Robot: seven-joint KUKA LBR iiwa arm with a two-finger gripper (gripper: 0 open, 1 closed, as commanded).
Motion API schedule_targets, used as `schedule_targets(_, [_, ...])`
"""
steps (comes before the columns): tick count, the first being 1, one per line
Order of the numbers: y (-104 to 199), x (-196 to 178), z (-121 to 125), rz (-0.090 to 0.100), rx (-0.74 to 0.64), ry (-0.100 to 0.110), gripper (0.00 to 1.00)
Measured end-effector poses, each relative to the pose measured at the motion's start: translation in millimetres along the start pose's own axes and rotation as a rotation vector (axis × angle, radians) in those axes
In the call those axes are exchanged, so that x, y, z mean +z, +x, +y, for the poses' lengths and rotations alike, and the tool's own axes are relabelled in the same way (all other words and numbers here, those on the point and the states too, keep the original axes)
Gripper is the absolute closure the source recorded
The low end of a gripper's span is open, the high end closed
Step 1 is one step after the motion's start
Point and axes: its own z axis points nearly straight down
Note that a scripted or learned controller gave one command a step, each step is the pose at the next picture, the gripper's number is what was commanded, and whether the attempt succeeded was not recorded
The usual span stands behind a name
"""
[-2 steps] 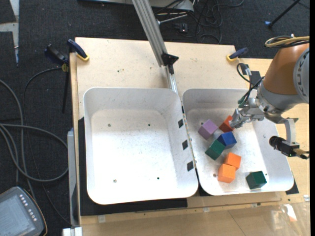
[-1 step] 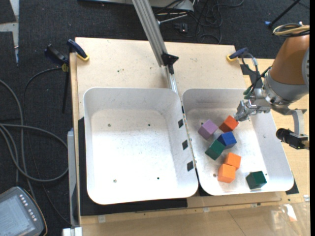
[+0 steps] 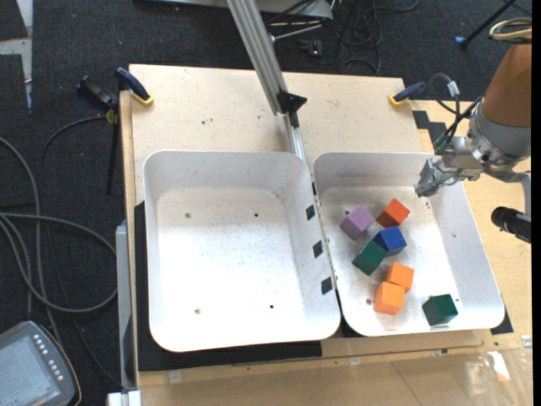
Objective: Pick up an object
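The right bin [image 3: 473,252] holds several small cubes: a purple one [image 3: 357,221], a red-orange one [image 3: 393,213], a blue one [image 3: 391,240], a dark green one [image 3: 369,257], two orange ones [image 3: 401,275] [image 3: 390,298] and another dark green one [image 3: 439,309] near the front right corner. My gripper [image 3: 429,182] hangs over the bin's back right rim, above and to the right of the red-orange cube. Nothing shows between its tips.
The left bin [image 3: 169,184] sits beside the right one, with a shared ridge between them. A slanted metal pole [image 3: 262,57] rises from the back of the bench. Clamps [image 3: 135,87] [image 3: 406,93] grip the bench's back corners.
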Motion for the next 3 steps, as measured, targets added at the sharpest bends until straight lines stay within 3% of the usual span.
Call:
schedule_targets(1, [0, -36, 1, 0.000, -0.001, 0.000, 1.00])
schedule_targets(3, [102, -42, -10, 0.004, -0.006, 0.006, 1.00])
